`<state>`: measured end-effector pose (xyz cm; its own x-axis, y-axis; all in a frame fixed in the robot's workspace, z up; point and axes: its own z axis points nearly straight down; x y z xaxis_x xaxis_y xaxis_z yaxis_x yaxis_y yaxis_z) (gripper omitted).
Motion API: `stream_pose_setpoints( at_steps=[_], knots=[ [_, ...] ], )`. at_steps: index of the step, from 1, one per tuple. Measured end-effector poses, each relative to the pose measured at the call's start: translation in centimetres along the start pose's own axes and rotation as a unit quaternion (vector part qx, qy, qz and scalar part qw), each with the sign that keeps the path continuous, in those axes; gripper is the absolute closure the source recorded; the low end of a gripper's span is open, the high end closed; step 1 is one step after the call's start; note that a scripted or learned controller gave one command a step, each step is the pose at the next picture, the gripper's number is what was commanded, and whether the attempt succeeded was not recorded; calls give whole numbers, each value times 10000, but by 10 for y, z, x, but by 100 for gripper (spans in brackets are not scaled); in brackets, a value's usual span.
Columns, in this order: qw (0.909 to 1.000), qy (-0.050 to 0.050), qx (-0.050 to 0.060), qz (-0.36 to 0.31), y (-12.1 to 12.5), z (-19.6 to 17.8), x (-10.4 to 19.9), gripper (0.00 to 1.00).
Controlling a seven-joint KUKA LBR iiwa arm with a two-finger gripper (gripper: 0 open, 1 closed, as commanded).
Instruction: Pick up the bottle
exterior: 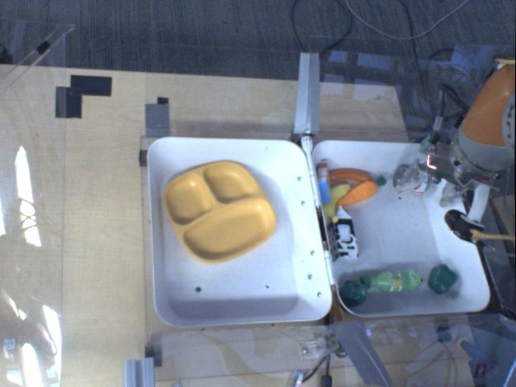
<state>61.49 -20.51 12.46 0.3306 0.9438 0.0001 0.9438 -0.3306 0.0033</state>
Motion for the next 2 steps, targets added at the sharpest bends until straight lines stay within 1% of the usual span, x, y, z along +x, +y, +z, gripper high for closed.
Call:
stream_pose_setpoints(
  at_steps=[1, 2],
  knots=[
    [10000, 1, 0, 2, -26, -4, 12, 0],
    [9912, 16, -19, 1324, -75, 36, 42, 0]
  ],
)
